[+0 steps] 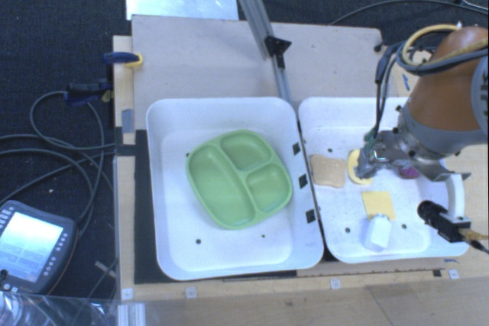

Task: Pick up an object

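The right bin (336, 118) holds a tan slice of toast (328, 171), a round yellow piece (356, 166), a flat yellow square (378, 204), a small white block (377, 233) and a purple item (409, 171) mostly hidden by the arm. My gripper (367, 162) is low in this bin, right over the round yellow piece and just right of the toast. The wrist covers the fingers.
The left bin (164, 164) holds a green divided plate (240, 178). A metal pole (252, 0) slants over the back of the bench. Cables and a teach pendant (27, 244) lie on the floor to the left.
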### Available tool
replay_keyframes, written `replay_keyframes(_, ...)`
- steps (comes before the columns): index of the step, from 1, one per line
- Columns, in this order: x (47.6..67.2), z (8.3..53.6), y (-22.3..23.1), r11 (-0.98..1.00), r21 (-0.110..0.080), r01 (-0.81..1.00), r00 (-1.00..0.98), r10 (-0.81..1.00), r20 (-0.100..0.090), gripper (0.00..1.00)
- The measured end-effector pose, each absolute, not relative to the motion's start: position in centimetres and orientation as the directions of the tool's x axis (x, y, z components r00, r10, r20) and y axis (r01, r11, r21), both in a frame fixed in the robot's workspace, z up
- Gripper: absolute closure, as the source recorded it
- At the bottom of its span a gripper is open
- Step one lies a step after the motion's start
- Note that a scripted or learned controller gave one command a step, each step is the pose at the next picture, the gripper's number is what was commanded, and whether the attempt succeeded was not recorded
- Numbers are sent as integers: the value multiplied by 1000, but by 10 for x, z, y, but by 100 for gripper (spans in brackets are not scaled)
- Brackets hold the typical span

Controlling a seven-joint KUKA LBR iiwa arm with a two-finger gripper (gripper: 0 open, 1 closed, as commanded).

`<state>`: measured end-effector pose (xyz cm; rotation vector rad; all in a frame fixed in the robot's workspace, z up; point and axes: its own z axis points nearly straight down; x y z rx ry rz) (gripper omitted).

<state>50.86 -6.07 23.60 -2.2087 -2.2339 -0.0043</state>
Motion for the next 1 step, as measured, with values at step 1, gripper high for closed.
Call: replay_keyframes(1, 528, 245, -9, 12, 4, 1000, -12, 1000, 2, 100)
